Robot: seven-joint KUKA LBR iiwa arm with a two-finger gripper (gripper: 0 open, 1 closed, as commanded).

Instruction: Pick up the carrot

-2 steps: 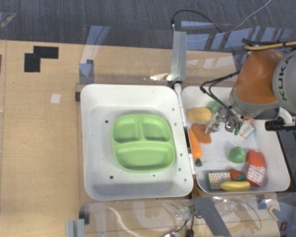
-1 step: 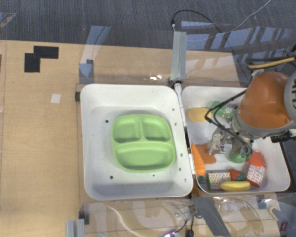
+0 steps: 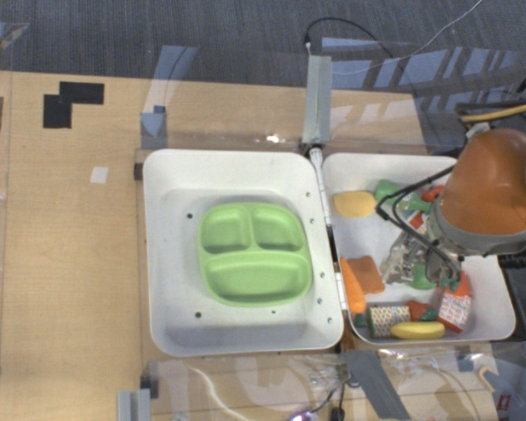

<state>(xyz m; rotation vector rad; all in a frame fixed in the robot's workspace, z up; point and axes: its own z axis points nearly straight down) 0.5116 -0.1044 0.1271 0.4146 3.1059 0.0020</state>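
The carrot (image 3: pixel 354 297) is a small orange piece lying along the left wall of the right bin (image 3: pixel 506 321), partly under a brown-orange flat block (image 3: pixel 366 274). My gripper (image 3: pixel 415 267) hangs low over the middle of the right bin, a little to the right of the carrot and the block. The arm's orange band (image 3: pixel 489 191) rises above it and hides part of the bin behind. Nothing is visibly held.
The left bin (image 3: pixel 171 235) holds a green divided plate (image 3: pixel 255 253). In the right bin lie a yellow rounded item (image 3: pixel 354 203), green pieces (image 3: pixel 391 191), a checkered box (image 3: pixel 387 319), a banana (image 3: pixel 418 330) and a red carton (image 3: pixel 456 309). Black cables loop near the wrist.
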